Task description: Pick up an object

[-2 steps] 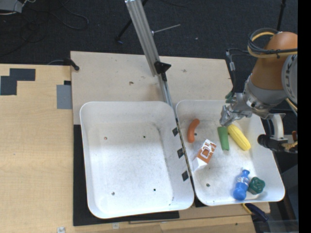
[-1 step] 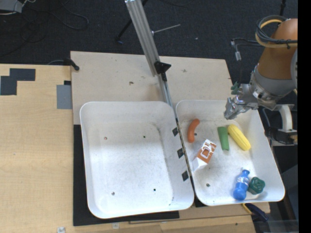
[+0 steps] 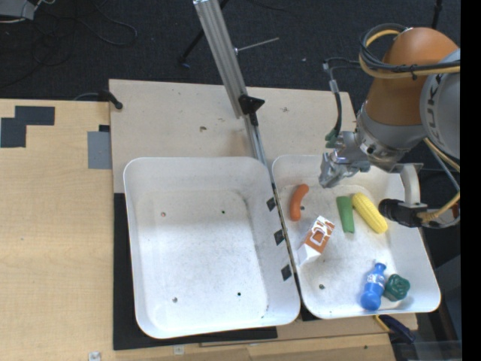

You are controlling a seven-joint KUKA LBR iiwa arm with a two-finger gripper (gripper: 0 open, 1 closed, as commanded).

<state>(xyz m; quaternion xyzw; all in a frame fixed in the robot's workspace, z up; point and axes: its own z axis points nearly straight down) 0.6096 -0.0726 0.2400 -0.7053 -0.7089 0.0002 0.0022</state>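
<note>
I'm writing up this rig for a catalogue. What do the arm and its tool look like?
The arm is grey, with a broad, rounded orange band above the wrist. Yellow and black cables loop over the top of that band, and a thin dark cable runs down its left side. The tool is small, metallic grey, with a blocky body. A black fitting juts out below the arm.

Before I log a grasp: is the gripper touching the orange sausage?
Apart. The camera view shows white bin floor between the gripper and the orange sausage.

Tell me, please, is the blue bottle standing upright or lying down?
Lying down: the bottle rests on its side on the right bin's floor, beside a green object.
</note>
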